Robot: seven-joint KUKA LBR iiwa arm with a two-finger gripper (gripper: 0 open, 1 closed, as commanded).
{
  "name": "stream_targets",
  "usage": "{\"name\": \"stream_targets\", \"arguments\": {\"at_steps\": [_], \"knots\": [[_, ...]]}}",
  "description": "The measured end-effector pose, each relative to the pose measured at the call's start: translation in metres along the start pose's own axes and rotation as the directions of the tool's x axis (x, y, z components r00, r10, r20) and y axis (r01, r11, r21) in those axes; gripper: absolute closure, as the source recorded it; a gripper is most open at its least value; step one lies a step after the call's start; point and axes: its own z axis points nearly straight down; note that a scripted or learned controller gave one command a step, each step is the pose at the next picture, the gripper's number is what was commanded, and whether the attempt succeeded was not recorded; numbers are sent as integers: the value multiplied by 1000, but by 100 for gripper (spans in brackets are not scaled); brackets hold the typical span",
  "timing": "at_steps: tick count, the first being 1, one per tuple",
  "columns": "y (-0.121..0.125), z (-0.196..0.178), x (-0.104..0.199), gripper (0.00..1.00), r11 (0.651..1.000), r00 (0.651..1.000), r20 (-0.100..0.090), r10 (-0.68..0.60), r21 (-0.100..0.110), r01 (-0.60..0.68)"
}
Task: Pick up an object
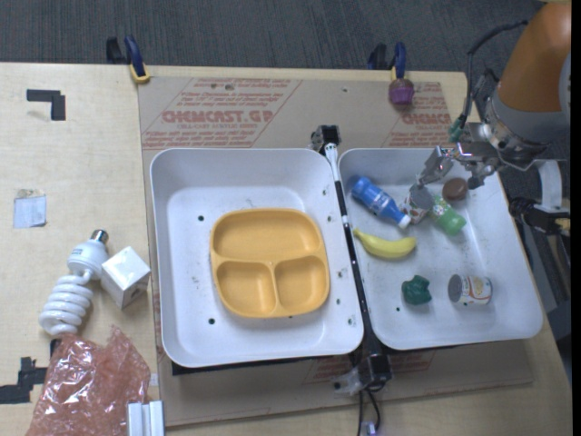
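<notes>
Approach step. Two-finger gripper [425, 195] hangs low in the right white bin [508, 312], fingers spread apart, nothing between them. Blue plastic bottle [379, 201] lies just beside the fingertips, above the yellow banana [385, 244]. Next: centre over the bottle, close.

Left of the bins on the worktop [73, 162] — spiral light bulb [71, 293] beside a small white cube [125, 275]; crumpled pink plastic wrap [86, 384] below. Purple ball [401, 91] at far edge.
</notes>
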Motion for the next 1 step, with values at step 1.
{"name": "stream_targets", "arguments": {"at_steps": [1], "knots": [[-5, 107, -11, 0, 1000, 1000, 2, 1, -10, -1]]}}
